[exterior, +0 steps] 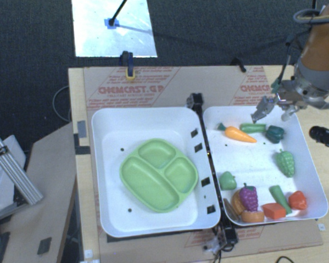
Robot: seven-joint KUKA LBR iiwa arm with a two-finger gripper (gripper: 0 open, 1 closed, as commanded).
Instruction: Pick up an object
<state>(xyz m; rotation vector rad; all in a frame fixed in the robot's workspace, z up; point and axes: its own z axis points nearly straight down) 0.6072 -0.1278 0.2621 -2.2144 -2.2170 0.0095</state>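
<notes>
We see the gripper [274, 109] hanging with its fingers spread and nothing between them over the far end of the right bin [312, 164], just above a carrot [240, 133] and a green pod [253, 127]. The left bin [108, 158] holds a green divided plate [158, 175].

You have dark carpet [28, 47] around the desk [167, 84], far from the fingers. A shiny metal sheet [114, 26] lies on it beyond the desk. A tan side table [46, 178] and an aluminium rail [10, 169] stand farthest from them.
</notes>
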